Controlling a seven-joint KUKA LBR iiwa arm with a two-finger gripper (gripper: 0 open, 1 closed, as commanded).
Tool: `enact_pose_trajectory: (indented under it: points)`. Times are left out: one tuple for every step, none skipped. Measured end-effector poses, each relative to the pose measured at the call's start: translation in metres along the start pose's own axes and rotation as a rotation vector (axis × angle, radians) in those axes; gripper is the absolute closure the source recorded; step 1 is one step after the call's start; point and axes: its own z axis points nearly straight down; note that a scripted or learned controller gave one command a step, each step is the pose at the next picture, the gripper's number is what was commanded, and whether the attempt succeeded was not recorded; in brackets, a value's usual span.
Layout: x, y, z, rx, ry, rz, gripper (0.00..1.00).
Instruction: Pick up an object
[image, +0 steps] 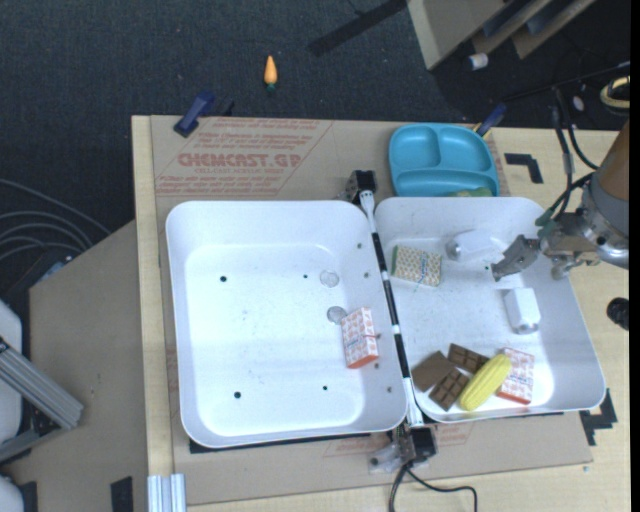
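Note:
My gripper (540, 262) hangs over the right side of the right bin (575, 330), open with nothing between its fingers. One finger (510, 257) points toward a white rounded object (475, 245) just to its left. A small white cylinder (521, 308) lies a little in front of the gripper. Further left in this bin lies a pale patterned packet (417, 265). At the bin's front edge lie brown chocolate bars (448, 375), a yellow corn cob (484, 382) and a red-and-white packet (518, 376). In the left bin (200, 300), a red-and-white box (360, 337) lies near the divider.
A blue compartment tray (443, 160) sits on the bench behind the right bin. Black cables (565, 130) run down at the right toward the arm. A blue clip (193, 115) lies at the bench's back left corner.

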Motion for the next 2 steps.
enact_pose_trajectory:
  points:
    - [0.063,-0.001,0.133,0.002,0.001,0.000,0.00]
    - [0.072,0.083,0.138,-0.002,-0.001,0.000,0.00]
